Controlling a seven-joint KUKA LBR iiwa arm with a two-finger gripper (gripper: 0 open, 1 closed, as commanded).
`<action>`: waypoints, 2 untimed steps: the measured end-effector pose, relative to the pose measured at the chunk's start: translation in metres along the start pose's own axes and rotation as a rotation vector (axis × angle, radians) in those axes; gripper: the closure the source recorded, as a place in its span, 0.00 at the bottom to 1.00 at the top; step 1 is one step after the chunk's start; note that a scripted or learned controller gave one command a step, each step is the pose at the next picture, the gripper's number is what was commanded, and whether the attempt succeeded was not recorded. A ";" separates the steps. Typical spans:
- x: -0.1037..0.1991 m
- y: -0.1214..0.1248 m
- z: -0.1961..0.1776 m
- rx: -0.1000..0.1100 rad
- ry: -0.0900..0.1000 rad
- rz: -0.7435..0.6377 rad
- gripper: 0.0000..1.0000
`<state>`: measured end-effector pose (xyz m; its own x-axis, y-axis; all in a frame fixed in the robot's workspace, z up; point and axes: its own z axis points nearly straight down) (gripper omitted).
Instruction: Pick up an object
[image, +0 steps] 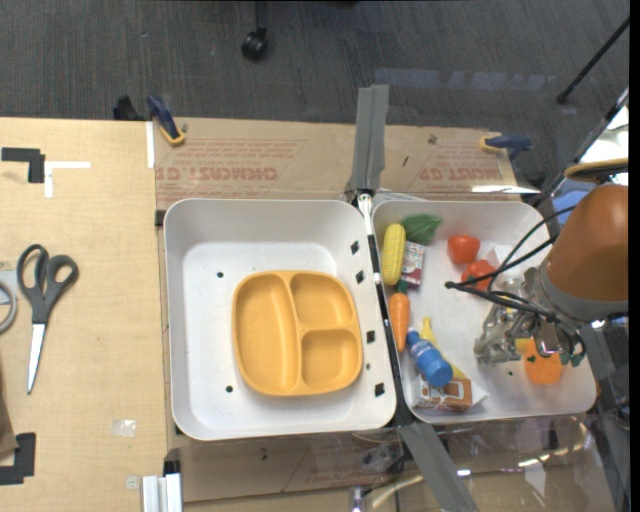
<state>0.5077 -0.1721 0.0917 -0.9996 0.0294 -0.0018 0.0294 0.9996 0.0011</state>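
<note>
Your claw (497, 340) hangs low in the right bin (480, 208); you cannot tell how it is set. Just to its right lies one orange fruit (544, 368), round and smooth, partly behind cables. Above it sit two red pieces (463, 247). To its left lie one blue bottle (432, 361), one carrot (399, 317), one corn cob (393, 252) and one brown packet (444, 398). Farther left, the left bin (190, 310) holds one yellow divided plate (297, 332) with three compartments.
</note>
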 end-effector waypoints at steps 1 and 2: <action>0.019 -0.050 -0.001 0.001 -0.002 -0.163 1.00; 0.013 -0.012 0.000 0.000 0.000 0.015 1.00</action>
<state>0.4948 -0.1842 0.0918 -0.9990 0.0444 -0.0020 0.0444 0.9990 0.0010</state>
